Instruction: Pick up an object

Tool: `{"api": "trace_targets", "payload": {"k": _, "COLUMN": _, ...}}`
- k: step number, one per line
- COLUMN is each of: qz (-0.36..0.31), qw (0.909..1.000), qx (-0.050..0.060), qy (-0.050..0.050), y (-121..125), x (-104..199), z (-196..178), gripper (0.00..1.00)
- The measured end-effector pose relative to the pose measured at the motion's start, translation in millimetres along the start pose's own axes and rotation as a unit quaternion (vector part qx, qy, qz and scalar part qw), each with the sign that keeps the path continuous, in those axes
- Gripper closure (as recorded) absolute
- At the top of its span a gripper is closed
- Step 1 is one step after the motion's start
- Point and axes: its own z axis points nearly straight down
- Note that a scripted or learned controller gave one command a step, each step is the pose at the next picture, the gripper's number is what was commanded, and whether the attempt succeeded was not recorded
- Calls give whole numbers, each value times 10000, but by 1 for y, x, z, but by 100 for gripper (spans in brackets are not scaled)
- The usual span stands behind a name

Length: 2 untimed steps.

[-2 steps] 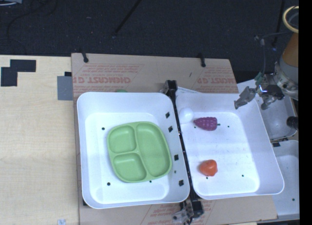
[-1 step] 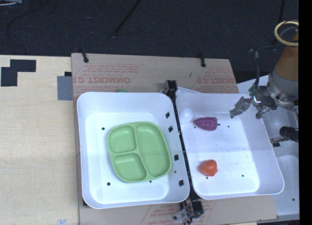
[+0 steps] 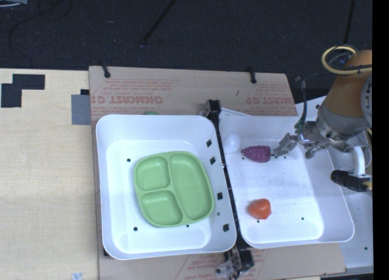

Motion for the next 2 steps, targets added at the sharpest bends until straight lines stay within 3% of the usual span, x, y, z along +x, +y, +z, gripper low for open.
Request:
{"api": "trace_targets", "payload": {"k": 1, "qz": 6, "qw": 10000, "qx": -5, "qy": -4, "y": 0, "x": 1, "z": 53, "gripper": 0}}
{"api": "trace_targets", "payload": {"k": 2, "qz": 11, "qw": 10000, "qx": -19, "qy": -9, "y": 0, "x": 1, "z": 40, "gripper": 100}}
